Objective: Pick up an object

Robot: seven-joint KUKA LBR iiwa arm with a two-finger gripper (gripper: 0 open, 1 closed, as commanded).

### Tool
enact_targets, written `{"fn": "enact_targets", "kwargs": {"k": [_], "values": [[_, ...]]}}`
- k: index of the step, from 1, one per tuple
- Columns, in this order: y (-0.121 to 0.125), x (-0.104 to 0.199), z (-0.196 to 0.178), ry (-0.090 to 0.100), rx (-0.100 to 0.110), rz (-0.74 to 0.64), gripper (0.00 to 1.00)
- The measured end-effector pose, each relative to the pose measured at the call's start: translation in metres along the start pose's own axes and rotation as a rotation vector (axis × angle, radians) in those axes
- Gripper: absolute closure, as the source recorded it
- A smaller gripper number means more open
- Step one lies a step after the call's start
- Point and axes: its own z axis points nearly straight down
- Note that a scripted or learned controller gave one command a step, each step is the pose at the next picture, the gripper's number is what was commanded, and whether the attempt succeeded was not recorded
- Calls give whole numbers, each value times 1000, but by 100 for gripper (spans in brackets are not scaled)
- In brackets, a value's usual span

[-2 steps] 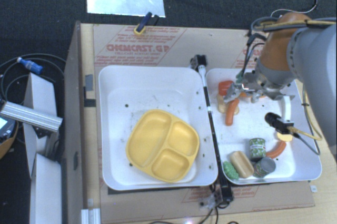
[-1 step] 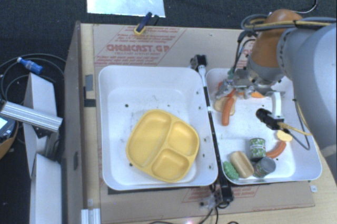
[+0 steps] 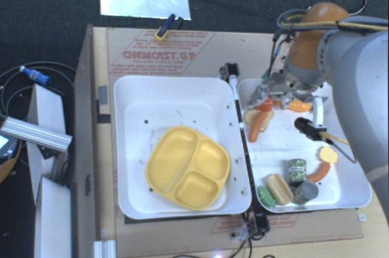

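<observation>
At the bottom right of the frame, a tan bun [image 3: 278, 187] lies beside a green piece [image 3: 265, 196] in the near corner of the right bin [image 3: 273, 150]; just right of them stand a grey can [image 3: 307, 191] and a green-labelled can [image 3: 296, 170], with a reddish sausage [image 3: 320, 171] and a yellow disc [image 3: 328, 155] beyond. In the left bin [image 3: 140, 111] a yellow divided plate [image 3: 188, 167] sits tilted toward the lower centre. Farther up the right bin, an orange-red carrot [image 3: 260, 122] lies slantwise by the dividing wall; the gripper [image 3: 271, 96] hangs just above its upper end, and whether its grip is apart or closed cannot be told from here; a small orange piece [image 3: 299, 107] lies just to its right. The grey arm [image 3: 358, 81] fills the right edge; red-lettered cardboard [image 3: 158, 55] shows behind the bins.
</observation>
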Motion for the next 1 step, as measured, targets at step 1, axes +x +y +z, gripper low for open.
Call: {"fn": "enact_targets", "kwargs": {"k": [1], "values": [[3,1,-12,-4,-16,-5,100]]}}
